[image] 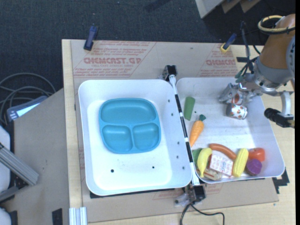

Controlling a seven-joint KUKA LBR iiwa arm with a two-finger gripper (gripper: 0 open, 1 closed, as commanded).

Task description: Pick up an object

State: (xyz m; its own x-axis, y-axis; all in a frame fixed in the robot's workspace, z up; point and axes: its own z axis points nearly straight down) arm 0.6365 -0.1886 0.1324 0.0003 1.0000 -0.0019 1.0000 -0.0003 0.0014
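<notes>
Toys crowd the near corner of the right bin [269, 135], well below the jaws [236, 100] as the camera sees them: a yellow banana [203, 159], an orange sausage [222, 150], a small printed box [219, 163], a corn cob [241, 161], a purple piece [254, 167] and a red-orange piece [257, 153], all packed touching or just beside one another. Farther in, toward the bin's left wall and left of the jaws, a carrot [196, 129] lies at a slant, and a green block [189, 108] sits just beyond it. A small white object with red spots [238, 110] sits directly under the jaws, at the bin's far right part; it appears to touch the fingertips, but whether the jaws are apart, together, or clamped on it cannot be told, since the wrist hides them. The arm [276, 50] reaches in from the right edge, its orange band above the grey wrist, tilted down and leftward into the bin. Well to the left of the jaws, the left bin [89, 125] holds a blue divided plate [130, 124]. Both bins rest on the counter [136, 55].
</notes>
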